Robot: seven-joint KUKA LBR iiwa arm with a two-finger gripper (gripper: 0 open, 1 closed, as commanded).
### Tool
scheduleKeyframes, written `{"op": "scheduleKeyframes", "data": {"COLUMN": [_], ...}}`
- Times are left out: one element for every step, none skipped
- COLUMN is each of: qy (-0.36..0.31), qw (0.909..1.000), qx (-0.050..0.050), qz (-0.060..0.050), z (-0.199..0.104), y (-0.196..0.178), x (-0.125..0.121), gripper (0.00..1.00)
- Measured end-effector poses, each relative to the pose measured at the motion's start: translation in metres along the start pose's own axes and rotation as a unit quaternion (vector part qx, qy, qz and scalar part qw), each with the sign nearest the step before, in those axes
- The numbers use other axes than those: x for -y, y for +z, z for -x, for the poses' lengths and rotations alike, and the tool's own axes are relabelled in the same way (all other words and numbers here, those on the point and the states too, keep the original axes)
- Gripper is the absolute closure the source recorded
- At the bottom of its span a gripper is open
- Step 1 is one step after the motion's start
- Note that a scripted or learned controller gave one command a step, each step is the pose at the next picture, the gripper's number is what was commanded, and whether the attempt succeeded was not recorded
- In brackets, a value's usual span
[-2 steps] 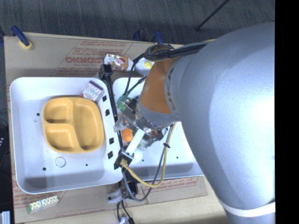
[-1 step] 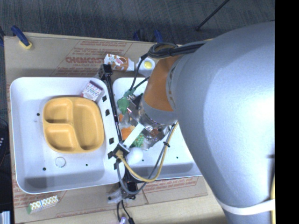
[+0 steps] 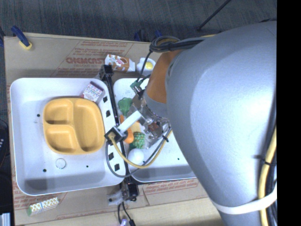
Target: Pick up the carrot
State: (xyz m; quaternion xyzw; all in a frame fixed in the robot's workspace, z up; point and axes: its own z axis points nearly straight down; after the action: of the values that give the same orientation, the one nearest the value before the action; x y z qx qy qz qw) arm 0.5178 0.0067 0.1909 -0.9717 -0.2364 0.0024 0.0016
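Observation:
The carrot [image 3: 128, 136] shows as a small orange patch at the left side of the right bin [image 3: 160, 173], close to the divider between the bins. My gripper [image 3: 146, 127] hangs low over the same spot, just right of the carrot, and the big grey arm covers most of that bin. A green leafy item [image 3: 125, 105] lies just behind the carrot and a second green piece [image 3: 139, 138] sits right beside it. Whether the carrot is touched by the gripper is hidden.
A yellow divided plate [image 3: 73, 125] lies in the left bin [image 3: 28, 173], with a small red and white packet [image 3: 93, 91] behind it. A white round object [image 3: 136, 156] rests in front of the carrot. A small carton [image 3: 117, 62] lies on the cardboard behind the bins.

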Motion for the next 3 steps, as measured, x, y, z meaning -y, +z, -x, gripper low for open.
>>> {"op": "scheduleKeyframes", "data": {"qy": [0.087, 0.127, 0.135], "qw": [0.9962, 0.9919, 0.9909], "qx": [-0.001, 0.0, 0.001], "qz": [0.0, 0.0, -0.001], "z": [-0.005, -0.018, -0.007], "y": [0.0, 0.0, 0.0], "x": [0.012, 0.013, 0.014], "gripper": [0.0, 0.0, 0.0]}}
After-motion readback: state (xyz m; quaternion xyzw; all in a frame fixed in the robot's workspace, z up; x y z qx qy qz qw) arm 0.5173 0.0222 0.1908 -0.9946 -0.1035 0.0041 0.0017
